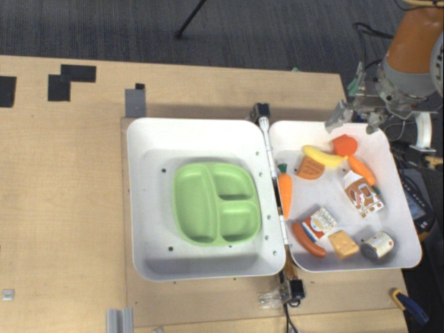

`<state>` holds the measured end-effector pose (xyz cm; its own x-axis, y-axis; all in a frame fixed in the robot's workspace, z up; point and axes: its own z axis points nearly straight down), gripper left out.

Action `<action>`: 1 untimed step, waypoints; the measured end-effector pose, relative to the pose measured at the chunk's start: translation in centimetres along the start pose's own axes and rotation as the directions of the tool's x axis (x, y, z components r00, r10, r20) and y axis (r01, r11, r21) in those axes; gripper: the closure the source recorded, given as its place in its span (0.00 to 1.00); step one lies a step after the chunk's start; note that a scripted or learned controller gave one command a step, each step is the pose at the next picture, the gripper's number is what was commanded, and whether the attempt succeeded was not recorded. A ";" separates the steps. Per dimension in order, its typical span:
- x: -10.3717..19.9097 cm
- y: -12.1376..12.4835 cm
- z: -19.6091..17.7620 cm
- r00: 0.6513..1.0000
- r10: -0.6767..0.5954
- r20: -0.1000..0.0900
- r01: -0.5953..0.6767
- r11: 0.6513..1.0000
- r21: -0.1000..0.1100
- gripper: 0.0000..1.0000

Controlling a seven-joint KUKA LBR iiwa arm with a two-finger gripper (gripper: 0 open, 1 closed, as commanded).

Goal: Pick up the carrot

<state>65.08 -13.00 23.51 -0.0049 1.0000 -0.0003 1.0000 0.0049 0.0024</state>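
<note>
The carrot (284, 194), orange with a small green top, lies lengthwise against the left wall of the right bin (409, 255). A second orange, carrot-like piece (361, 169) lies near the bin's far right, below a round orange-red fruit (345, 145). My gripper (355, 119) hangs over the bin's far edge, up and to the right of the carrot. Its two fingers stand apart with nothing between them. The orange band of the arm (415, 37) is above it at the top right.
The right bin also holds a banana (323, 157), a brown wedge (311, 170), a small carton (363, 195), a snack packet (321, 222), a sausage (308, 239), a cracker (343, 244) and a can (378, 245). A green divided plate (216, 202) lies in the left bin (149, 151).
</note>
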 end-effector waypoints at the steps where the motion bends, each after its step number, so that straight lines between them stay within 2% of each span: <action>1: -6.1 -3.6 14.1 0.989 0.145 0.000 -0.145 0.989 0.000 0.00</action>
<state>61.55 -19.12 9.43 0.1399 0.9902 0.0003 0.9902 -0.1399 0.0027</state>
